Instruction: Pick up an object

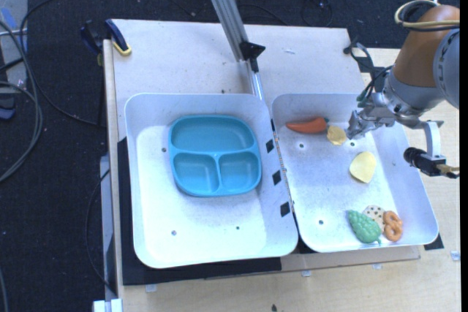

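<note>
The right bin [409,179] holds an orange carrot [308,126] at its far left and a small yellow piece [336,134] just right of it. A pale yellow wedge [363,166] lies mid-bin. At the near right corner sit a green leafy toy [363,226], a spotted cookie [374,213] and an orange pretzel [392,225]. My gripper [356,127] hangs low over the bin's far side, right beside the small yellow piece. Nothing shows between its tips.
The left bin [146,230] bears a blue divided tray [216,155]. A slanted metal pole [223,0] rises behind the bins. Black clips mark the seam between the bins [276,157].
</note>
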Motion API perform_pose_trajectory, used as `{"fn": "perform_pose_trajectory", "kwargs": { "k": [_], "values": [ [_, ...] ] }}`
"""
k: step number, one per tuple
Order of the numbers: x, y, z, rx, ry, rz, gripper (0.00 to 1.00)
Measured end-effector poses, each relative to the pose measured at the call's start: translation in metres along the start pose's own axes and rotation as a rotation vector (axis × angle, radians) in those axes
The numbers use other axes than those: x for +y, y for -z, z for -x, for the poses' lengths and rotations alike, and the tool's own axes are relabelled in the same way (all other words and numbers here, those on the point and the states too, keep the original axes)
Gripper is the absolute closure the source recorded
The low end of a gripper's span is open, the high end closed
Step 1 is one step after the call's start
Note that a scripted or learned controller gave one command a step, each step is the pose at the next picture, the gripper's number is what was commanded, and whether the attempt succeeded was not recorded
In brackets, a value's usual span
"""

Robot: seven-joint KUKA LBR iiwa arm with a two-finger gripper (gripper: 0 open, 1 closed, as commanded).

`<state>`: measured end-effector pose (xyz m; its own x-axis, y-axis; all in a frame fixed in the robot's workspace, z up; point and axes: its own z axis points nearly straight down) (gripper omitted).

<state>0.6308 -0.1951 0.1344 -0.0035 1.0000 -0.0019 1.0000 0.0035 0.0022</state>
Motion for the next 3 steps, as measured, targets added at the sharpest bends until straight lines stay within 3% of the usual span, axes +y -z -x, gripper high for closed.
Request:
{"fn": "perform_pose_trajectory", "kwargs": {
  "k": [2,3],
  "values": [
    [0.000,0.100,0.006,-0.001,-0.001,0.006,1.00],
    [-0.021,0.096,-0.052,0.004,0.004,-0.003,1.00]
  ]
}}
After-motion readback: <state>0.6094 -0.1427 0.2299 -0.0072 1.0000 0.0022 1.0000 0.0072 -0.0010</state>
